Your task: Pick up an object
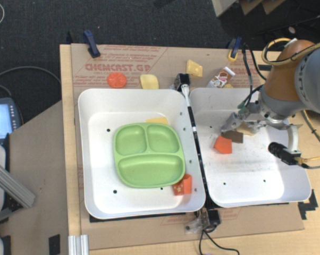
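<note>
A: gripper (pixel 235 130) state?
B: down in the right bin (pixel 255 187), upper-left part of it; can't tell how it stands; a dark brown bit sits right at its tip, can't say if that's a held item or part of the tool.
A: nearest object?
B: orange block (pixel 223 145) on the right bin floor, just below-left of the tip; close, contact unclear.
A: left bin (pixel 96 158)?
B: green divided plate (pixel 149 154) in the middle; second orange block (pixel 183 185) touching the plate's lower-right corner; pale yellow piece (pixel 157 121) poking out at the plate's top edge.
A: outside the bins?
B: on the cardboard above them: red round piece (pixel 117 80); yellow piece (pixel 149 82); yellow wedge (pixel 194 68); small red-and-white packet (pixel 221 78); two blue clamps (pixel 91 43) on the board's far edge.
</note>
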Available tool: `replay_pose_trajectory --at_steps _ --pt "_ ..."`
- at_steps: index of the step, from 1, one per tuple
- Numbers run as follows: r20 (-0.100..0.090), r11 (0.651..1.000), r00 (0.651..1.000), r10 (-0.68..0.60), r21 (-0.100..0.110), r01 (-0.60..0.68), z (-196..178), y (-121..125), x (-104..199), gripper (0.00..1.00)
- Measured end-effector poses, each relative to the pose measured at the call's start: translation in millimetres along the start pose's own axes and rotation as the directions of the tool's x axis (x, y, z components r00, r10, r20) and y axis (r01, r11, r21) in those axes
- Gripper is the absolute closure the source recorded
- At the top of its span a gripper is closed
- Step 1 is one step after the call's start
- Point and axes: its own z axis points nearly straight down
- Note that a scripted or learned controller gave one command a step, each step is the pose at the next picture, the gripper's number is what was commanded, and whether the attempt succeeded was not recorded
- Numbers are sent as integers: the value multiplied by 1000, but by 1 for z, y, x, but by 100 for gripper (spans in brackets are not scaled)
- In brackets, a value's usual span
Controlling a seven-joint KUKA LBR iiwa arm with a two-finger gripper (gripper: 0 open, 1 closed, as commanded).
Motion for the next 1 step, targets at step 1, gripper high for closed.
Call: replay_pose_trajectory --at_steps 1 --pt "5 1000 1000 0 -12 0 -14 3 -1 100"
